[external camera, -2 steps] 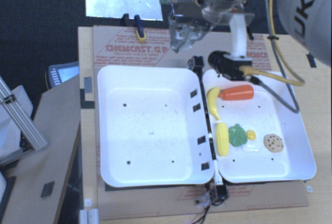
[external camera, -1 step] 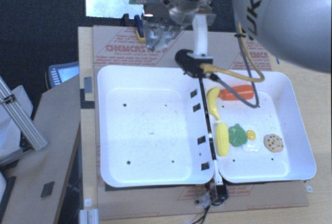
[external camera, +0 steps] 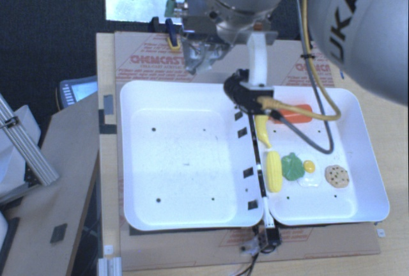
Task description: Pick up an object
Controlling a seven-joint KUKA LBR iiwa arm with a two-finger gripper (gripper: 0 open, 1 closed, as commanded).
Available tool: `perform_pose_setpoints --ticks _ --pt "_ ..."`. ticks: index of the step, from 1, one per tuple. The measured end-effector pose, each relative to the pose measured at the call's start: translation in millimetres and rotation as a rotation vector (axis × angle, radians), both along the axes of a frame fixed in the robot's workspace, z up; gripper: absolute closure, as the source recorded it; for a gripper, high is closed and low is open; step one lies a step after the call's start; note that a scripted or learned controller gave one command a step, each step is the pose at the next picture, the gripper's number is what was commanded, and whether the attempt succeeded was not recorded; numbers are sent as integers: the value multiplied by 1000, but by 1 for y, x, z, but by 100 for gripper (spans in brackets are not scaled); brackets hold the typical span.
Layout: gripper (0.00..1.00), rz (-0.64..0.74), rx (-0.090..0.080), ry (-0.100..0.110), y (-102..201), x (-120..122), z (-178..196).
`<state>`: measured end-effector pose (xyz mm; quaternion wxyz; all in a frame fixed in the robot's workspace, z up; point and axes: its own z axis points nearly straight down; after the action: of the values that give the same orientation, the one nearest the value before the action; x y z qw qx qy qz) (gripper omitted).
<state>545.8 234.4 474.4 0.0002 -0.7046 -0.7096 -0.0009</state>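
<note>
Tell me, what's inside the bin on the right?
The right bin holds corn, a green piece, a cookie and an orange piece, partly covered by the cable.

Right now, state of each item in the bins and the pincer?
Corn: lying in right bin, along the divider.
Banana: lying near divider, above the corn.
Carrot: lying at back of right bin, partly behind cable.
Green toy: lying beside corn.
Cookie: flat, apart from the rest.
Small yellow piece: by the green toy.
Pincer: raised over the back edge of the left bin, nothing seen in it.
</note>
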Motion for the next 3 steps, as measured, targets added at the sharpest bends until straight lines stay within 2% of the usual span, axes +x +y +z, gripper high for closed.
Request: perform_pose_setpoints --ticks 1,2,3 --pt "100 -6 2 -8 0 28 65" --pt "100 -7 -7 16 -1 9 -100" --pt "100 -11 -3 4 -53 47 -164"
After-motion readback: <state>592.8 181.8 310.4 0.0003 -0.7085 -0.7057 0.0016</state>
